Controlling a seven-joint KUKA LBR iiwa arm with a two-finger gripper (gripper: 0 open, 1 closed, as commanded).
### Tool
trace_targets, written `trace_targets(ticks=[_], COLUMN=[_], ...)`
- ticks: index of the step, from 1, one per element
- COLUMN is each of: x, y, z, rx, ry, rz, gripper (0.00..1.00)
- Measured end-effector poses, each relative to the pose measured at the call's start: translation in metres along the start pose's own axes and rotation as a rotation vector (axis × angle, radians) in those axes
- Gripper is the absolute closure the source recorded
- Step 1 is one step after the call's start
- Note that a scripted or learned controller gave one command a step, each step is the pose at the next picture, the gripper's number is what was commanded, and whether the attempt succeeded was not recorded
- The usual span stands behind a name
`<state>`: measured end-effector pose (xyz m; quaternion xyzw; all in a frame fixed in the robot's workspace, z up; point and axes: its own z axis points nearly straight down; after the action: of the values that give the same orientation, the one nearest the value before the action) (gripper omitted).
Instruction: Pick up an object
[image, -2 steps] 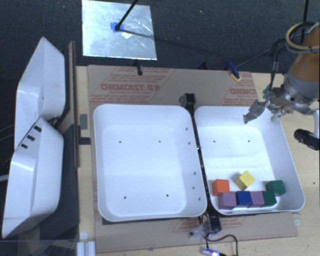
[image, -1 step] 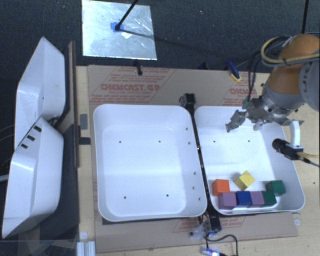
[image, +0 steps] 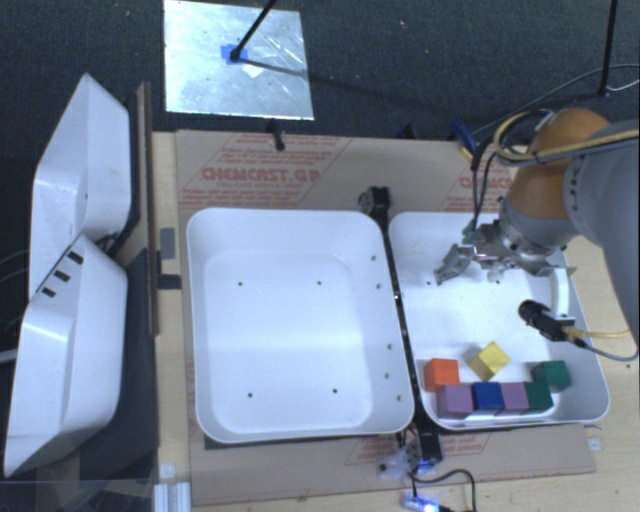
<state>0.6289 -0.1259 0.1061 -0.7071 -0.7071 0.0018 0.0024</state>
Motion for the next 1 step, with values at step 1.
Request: trace_targets(ticks=[1], x=[-0.0002], y=[0.0018], z=[-0.004], rx=[-0.007], ry=[-0.001], rz=[0.0], gripper=[0.0])
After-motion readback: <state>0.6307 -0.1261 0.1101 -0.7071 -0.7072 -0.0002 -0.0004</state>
